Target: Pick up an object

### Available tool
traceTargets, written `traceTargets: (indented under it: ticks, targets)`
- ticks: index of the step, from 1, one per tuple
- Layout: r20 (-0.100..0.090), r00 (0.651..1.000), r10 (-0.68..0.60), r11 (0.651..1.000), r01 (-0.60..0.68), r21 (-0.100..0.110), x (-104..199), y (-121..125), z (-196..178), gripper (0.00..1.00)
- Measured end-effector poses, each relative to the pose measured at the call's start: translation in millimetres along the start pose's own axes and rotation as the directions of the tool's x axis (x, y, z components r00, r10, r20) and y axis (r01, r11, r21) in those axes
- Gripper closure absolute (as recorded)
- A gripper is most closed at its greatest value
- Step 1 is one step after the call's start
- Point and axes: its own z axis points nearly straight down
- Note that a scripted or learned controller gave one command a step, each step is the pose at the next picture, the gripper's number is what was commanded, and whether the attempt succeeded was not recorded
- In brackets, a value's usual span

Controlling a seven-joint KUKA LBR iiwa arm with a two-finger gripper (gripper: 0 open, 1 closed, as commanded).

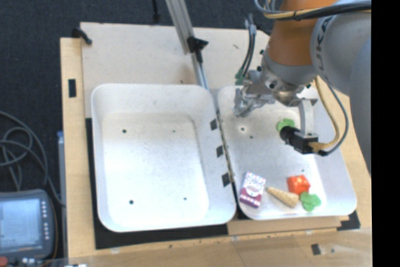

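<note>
On the table, two shallow white bins sit side by side, the left bin (pixel 156 156) taking the middle of the frame and the right bin (pixel 275 147) the centre right, with the grey and orange arm (pixel 306 22) reaching in from the upper right. Its jaws (pixel 244 104) hang over the upper left corner of the right bin, and I cannot tell whether they are parted or closed, though nothing shows between them. The things to pick lie well apart from the jaws toward the lower right: a purple and white packet (pixel 252 189), a cream cone (pixel 284 197) slanting down to the right, a red block (pixel 299 184), and two green pieces (pixel 310 201) (pixel 285 125).
</note>
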Motion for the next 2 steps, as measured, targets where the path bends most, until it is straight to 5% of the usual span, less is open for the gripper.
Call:
traceTargets:
  ticks: [2]
  targets:
    - [0.001,1.000,0.001,1.000,-0.001,0.000,93.1,52.4,4.4,1.00]
